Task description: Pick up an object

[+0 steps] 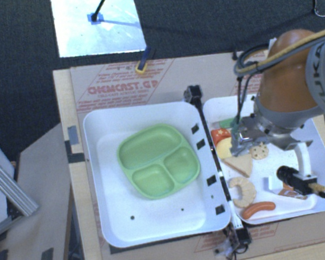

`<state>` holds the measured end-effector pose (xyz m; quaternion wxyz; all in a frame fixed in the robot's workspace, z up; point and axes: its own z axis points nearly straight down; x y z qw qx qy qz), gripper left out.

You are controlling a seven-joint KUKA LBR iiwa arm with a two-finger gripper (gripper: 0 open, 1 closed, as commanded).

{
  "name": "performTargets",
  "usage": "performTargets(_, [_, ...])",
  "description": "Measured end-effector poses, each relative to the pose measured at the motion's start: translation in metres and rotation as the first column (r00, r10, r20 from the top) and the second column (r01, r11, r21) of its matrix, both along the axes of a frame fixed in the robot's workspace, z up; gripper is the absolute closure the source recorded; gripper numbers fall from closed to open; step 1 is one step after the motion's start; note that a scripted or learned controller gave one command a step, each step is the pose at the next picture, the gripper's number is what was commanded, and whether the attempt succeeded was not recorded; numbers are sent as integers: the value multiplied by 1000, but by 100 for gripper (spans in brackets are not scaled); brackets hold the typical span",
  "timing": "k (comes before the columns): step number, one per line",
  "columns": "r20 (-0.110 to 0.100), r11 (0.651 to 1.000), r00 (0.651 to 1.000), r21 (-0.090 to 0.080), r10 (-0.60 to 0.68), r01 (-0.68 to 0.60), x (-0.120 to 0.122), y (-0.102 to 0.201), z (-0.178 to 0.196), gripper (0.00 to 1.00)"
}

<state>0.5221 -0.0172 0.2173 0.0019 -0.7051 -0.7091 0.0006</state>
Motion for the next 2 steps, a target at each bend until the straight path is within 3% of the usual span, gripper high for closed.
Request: performTargets(2, [6,1000,1000,-2,-5,5,3,-15,-1,100])
